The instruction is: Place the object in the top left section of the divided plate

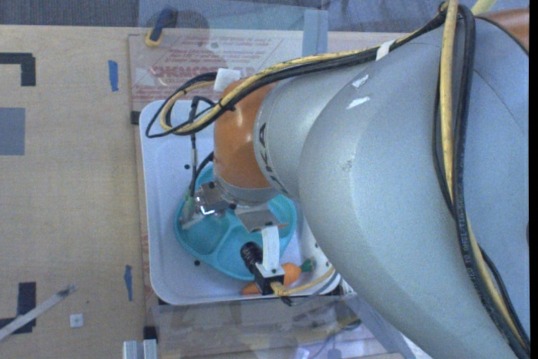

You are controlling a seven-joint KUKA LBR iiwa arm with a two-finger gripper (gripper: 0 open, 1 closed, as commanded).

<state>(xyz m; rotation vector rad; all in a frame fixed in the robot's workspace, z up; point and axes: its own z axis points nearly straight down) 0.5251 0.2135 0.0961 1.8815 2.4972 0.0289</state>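
The camera view looks down on a wooden bench (67, 181) with a white bin (164, 181) at its middle. The grey arm (378, 181) comes in from the right and covers most of the right half of the scene. Its orange band (239, 147) hangs over the bin, and black and yellow cables (193, 97) loop from it to the far left.

A teal divided plate (197, 244) lies flat on the bin floor, in the near half of the bin. The wrist stands directly above the plate and hides its middle and its far side. The left and near parts of the plate show, with a raised divider between them.

The gripper (203, 208) points down over the left part of the plate, where a bit of bright metal shows under the wrist. I cannot tell its state, because the wrist covers it.

A small orange object (290, 273) with a bit of green beside it sits at the near right rim of the plate. I cannot tell if it rests on the plate or on the bin floor. Another orange piece (250, 289) lies just left of it, at the near rim.

Strips of blue tape (113, 76) are stuck on the bench, left of the bin.
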